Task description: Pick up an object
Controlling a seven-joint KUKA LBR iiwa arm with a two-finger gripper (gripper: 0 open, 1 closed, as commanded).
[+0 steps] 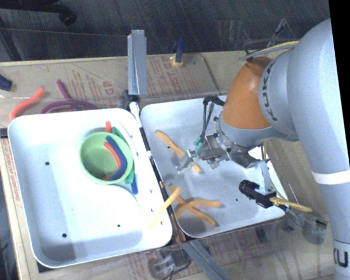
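**Over the right bin, the gripper hangs close to the orange pieces**

Above the right bin, the gripper is low, beside a small orange piece; whether it is spread or pinching, I cannot tell. It may miss, because the strips are thin and flat. I count about four orange strips here. One green bowl sits in the left bin.

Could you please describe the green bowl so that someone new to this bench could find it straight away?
Look at the left white bin of the two on the bench. In its upper right part, near the divider between the bins, sits the green bowl, round and open upward. It is the largest item there, and it holds thin red and blue pieces, unlike the loose orange strips in the right bin.
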